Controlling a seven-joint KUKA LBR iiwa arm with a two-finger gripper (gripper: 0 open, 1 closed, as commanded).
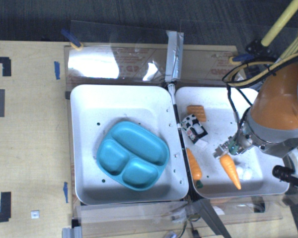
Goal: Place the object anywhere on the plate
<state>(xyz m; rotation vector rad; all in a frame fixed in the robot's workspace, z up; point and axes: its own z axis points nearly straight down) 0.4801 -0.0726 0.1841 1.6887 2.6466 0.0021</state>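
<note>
1. Camera view judgement: the arm (280,108) at the frame's right should centre squarely over one object before lifting it across to the plate.
2. Left bin (84,182) holds the blue divided plate (133,155), mid-frame.
3. Right bin (253,182) holds two carrots: one (231,170) just below the fingers (228,149), another (193,166) by the divider; also a black-and-white block (193,127) and an orange piece (196,112).
4. Whether the fingers are released or clenched, I cannot tell.

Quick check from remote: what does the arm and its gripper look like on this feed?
The arm is bulky and rounded, with a broad orange band above a grey wrist section. Black cables loop beside it, and yellow hoses run behind. The gripper is small and metallic, with greenish parts at its base.
</note>
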